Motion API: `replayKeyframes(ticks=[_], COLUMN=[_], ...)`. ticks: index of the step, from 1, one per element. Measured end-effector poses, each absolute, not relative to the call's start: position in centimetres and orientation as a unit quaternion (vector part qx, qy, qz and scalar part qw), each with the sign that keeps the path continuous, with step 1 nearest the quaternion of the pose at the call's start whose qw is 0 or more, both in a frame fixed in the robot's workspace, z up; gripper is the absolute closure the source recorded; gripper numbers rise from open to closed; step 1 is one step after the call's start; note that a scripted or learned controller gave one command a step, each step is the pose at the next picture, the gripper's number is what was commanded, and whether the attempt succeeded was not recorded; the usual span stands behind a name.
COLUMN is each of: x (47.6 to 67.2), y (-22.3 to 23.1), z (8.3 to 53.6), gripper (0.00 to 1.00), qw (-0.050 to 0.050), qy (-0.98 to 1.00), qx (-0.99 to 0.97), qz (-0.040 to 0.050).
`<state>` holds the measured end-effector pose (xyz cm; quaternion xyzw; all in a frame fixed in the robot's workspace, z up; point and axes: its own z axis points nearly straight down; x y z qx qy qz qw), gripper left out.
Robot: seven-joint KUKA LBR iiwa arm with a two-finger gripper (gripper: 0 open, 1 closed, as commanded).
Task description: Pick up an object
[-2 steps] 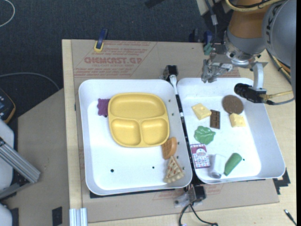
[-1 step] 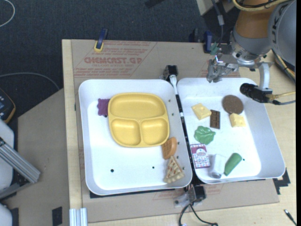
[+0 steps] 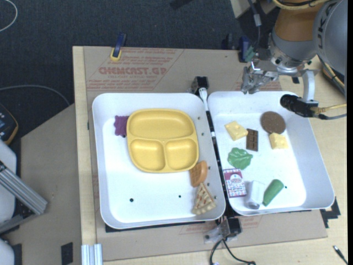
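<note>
My gripper (image 3: 252, 84) hangs over the back rim of the right bin (image 3: 314, 164), near its far-left corner, with nothing seen in it. Below it in that bin lie a yellow cheese wedge (image 3: 236, 130), a dark chocolate bar (image 3: 252, 139), a round brown cookie (image 3: 272, 122) and a small yellow block (image 3: 278, 141). Nearer the front are a green leafy piece (image 3: 240, 158), a red and white box (image 3: 235, 182), a white cup (image 3: 255, 194) on its side and a green pepper (image 3: 273, 191).
The left bin (image 3: 110, 186) holds a yellow divided plate (image 3: 162, 139), a purple item (image 3: 120, 125) behind the plate's left edge, an orange bread roll (image 3: 199, 173) and a waffle piece (image 3: 204, 199). A black part with a cable (image 3: 297, 105) juts over the right bin's back-right area.
</note>
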<state>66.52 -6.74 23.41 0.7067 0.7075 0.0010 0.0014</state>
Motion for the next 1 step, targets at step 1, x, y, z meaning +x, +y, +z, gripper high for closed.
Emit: replayKeyframes(ticks=[1], x=[66.17], y=[-5.81], z=[21.53], gripper=[1.0], qw=[-0.001], qy=[0.708], qx=[0.707], qz=[-0.001])
